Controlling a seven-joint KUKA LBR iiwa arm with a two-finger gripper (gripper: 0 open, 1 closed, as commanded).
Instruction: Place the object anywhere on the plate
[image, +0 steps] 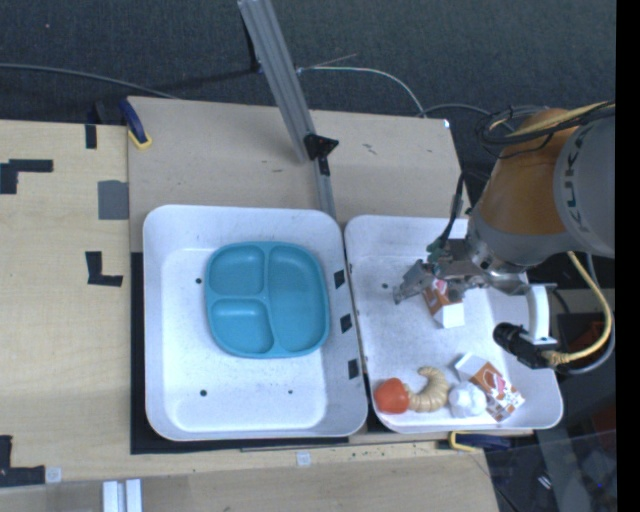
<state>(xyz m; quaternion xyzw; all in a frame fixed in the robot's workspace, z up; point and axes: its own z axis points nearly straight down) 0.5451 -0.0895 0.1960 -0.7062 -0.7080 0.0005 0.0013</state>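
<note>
Left bin (170, 330): shallow, white; holds a blue plate (268, 300) with three compartments, nothing on it.

Right bin (380, 250): shallow, white, just beside the left one. Along its near edge, left to right — a red tomato-like piece (392, 396), touching a tan croissant-shaped piece (432, 390), then a small white lump (463, 401), then a red-and-white carton (493, 388) lying tilted.

Gripper (425, 283): low over the middle of the right bin, on the grey arm with orange band, reaching in from the right. Jaws — state cannot be told; dark metal parts blur together here.

Task's thing, probably: small red-brown and white block (446, 304), just below and right of the gripper, near or touching it; contact not certain. Not seen between fingers, so not counted as held. Long axis seemingly running from upper left to lower right, white end pointing toward the near edge; too small to be sure.

Step in hand, judged: picking, not yet carrying. Next move calls for a firm grasp, a lift clear of the bin wall, then travel left to the plate.
</note>
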